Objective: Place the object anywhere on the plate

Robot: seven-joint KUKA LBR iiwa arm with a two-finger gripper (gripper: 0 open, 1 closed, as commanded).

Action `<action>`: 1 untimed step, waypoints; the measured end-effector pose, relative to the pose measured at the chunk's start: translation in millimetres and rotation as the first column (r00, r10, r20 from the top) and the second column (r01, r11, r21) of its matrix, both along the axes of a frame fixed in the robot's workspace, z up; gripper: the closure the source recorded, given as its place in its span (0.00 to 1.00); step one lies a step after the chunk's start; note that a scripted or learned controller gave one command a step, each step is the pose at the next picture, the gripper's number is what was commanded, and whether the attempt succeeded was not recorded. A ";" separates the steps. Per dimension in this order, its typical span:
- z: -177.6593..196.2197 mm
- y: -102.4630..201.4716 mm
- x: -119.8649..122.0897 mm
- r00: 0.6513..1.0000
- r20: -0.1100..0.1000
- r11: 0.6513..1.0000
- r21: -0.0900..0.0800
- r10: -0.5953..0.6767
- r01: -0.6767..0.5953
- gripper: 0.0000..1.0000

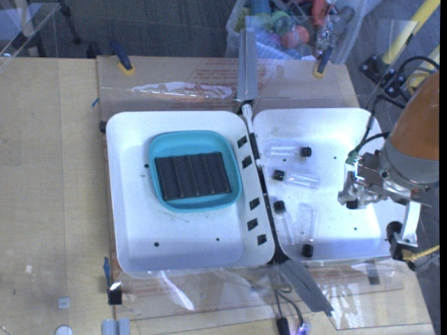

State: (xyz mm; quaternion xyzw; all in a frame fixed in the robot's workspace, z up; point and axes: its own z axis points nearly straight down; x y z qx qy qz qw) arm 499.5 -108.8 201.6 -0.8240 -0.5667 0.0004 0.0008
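- You have the surface (49, 187), pale wood, carrying two shallow white bins side by side: the left bin (129, 208) and the right bin (328, 128), meeting along a central divider.
- You will find the arm (419, 128), grey with an orange band, entering from the right edge of the view and ending over the right bin's right-hand side.
- The plate (192, 142), teal with a dark ribbed insert, sits in the left bin, toward its upper middle. Nothing rests on it, so the placement is not yet done.
- The pincer (351, 195) sits low over the right bin near its right wall. Whether its fingers are apart or together cannot be told from this view; nothing is visibly between them, so do not count anything as held.
- The objects are small clear vials with black caps, scattered on the right bin's floor. The nearest vial (299, 180) lies to the left of the pincer, apart from it, its long axis running roughly left to right.
- Another vial (286, 149) lies further up and left; two more lie lower in the bin.
- Judgement: the coming move calls for a leftward shift onto a vial, fingers set across its axis, before any carry over the divider to the plate.
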 end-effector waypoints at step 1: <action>0.0 -0.1 0.0 1.000 0.000 1.000 0.000 0.000 0.000 0.00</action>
